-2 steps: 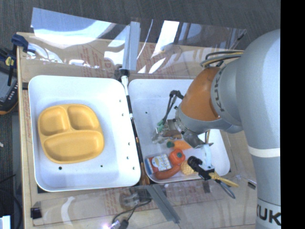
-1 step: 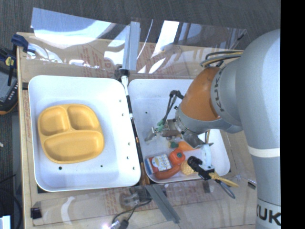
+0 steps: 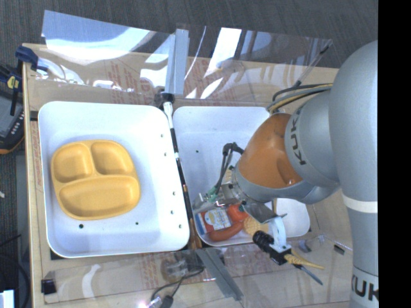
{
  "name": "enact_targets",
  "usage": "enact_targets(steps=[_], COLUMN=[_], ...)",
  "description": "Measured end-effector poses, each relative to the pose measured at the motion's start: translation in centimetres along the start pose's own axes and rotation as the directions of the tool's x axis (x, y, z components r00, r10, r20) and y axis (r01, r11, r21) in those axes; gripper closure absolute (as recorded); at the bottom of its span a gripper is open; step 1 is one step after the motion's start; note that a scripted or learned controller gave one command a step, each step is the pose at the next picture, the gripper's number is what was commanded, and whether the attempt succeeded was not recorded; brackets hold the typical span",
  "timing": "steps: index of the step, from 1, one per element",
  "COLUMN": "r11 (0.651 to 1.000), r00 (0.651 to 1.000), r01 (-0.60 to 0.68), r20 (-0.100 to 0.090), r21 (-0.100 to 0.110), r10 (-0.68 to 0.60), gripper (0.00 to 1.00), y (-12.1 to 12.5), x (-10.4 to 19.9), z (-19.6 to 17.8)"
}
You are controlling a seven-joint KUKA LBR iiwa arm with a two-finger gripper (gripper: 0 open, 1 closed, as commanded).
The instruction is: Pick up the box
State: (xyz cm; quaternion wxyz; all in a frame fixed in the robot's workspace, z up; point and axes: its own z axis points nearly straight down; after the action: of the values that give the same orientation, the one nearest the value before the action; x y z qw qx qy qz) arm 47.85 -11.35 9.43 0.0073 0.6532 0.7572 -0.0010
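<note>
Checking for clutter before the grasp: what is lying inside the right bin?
In the right bin, near its front edge, lies a red-and-white packet, perhaps the box, beside an orange item. The arm covers much of the bin's floor.

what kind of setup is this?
Likely a robot grasping test bench in a lab: a KUKA arm reaching over two white bins, a yellow divided tray in the left one, clear plastic guards behind.
</note>
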Motion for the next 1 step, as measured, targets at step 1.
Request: enact_targets(steps=[1], r11=[1.0], r00=[1.0], r01=[0.012], r20=[-0.006], r21=[0.005], r10=[-0.012], gripper=[1.0], y=[0.05], x=[0.25], z=[-0.86])
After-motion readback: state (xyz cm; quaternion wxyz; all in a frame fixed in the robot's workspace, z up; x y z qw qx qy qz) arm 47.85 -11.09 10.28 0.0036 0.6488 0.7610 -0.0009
